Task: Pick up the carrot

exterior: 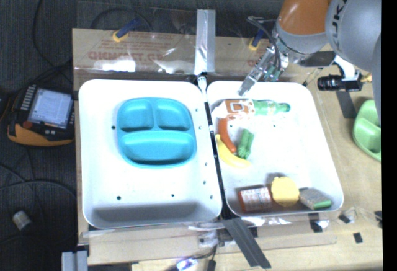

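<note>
The carrot (pixel 226 134) is a small orange piece lying in the right bin (pixel 316 139), near its left wall, between a yellow banana (pixel 231 157) and a green vegetable (pixel 245 143). My gripper (pixel 247 86) hangs over the bin's far left part, above and slightly right of the carrot, close to a clear bottle (pixel 257 107) with an orange label and green cap. Its fingers look close together, with nothing visible between them. It stands apart from the carrot.
The left bin (pixel 99 189) holds a blue divided plate (pixel 156 129). At the right bin's front lie a brown-labelled can (pixel 254 198), a yellow block (pixel 285 190) and a grey-green sponge (pixel 314 198). A green object (pixel 369 127) sits on the bench at far right.
</note>
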Robot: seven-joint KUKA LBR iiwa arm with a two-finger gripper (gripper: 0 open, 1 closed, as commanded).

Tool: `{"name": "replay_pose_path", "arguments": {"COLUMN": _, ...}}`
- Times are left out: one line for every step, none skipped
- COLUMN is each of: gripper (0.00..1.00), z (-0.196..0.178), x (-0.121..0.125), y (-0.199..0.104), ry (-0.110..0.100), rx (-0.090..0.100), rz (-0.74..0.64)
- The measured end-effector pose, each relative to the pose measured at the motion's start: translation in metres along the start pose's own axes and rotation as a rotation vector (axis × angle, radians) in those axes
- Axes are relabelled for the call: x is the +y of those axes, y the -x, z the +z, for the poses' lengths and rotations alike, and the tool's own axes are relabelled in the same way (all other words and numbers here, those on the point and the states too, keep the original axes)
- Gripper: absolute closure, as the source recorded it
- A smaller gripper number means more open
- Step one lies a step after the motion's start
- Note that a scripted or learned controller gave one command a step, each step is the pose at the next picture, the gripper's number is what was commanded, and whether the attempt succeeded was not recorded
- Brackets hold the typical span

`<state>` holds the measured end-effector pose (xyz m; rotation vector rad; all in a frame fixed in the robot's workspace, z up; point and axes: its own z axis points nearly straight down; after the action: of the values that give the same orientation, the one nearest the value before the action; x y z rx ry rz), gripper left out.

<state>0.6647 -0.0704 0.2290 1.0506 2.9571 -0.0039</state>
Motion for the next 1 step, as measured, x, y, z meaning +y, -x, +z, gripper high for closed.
{"name": "replay_pose_path", "arguments": {"gripper": 1.00, "z": -0.0368, "x": 0.0342, "y": -0.0409, "ry": 0.002, "rx": 0.002, "rz": -0.010}}
